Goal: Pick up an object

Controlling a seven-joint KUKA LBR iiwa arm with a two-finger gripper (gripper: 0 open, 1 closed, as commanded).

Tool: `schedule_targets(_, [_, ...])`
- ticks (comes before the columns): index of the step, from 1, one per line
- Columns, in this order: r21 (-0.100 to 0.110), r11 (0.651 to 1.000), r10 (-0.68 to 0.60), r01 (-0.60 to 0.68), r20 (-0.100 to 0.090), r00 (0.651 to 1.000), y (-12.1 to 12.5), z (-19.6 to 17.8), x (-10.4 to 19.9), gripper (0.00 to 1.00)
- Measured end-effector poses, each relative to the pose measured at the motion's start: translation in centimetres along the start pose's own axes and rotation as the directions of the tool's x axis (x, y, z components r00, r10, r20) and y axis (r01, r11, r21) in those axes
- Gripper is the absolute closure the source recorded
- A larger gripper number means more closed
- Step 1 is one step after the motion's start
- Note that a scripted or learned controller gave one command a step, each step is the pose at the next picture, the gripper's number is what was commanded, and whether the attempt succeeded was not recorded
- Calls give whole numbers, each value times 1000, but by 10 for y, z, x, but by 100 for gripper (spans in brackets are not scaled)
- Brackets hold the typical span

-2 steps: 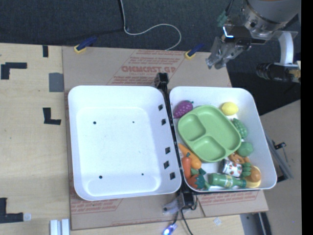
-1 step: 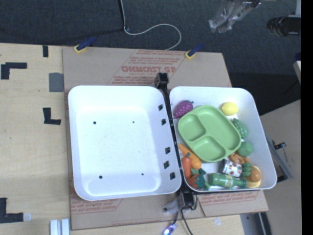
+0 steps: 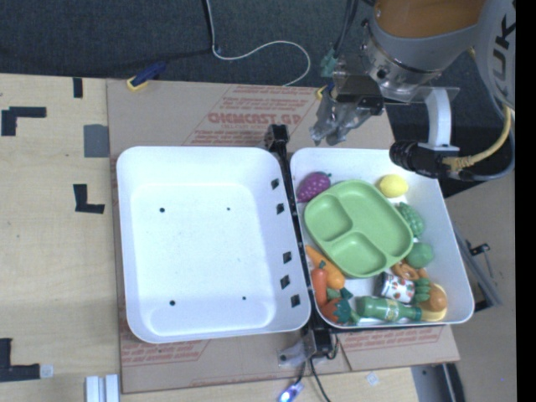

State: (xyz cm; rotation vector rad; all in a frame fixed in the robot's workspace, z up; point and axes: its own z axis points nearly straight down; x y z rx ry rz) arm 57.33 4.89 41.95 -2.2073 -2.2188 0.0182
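Above the right bin's far rim, my pincer (image 3: pixel 335 130) hangs; nothing picked yet.
Below it lie the purple plastic grapes (image 3: pixel 313 184) and green divided plastic tray (image 3: pixel 358 227); its grip I cannot tell.

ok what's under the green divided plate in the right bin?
The green plate lies over the toys. Poking out around it: purple grapes, a yellow lemon, an orange carrot. Anything beneath its middle is covered.

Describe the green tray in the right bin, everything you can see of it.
The green tray is a light green, plastic-looking divided plate with three compartments, all bare. It lies face up, turned at an angle, atop the toy pile in the right bin. A purple toy and a yellow ball sit at its far edge.
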Motion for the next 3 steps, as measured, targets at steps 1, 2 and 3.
schedule_targets(1, [-2,1000,3,-3,1,1000,-85,76,10,100])
schedule_targets(2, [-29,1000,6,-6,0,1000,-90,-44,-24,100])
schedule_targets(3, [-17,1000,-3,3,0,1000,-90,-47,41,100])
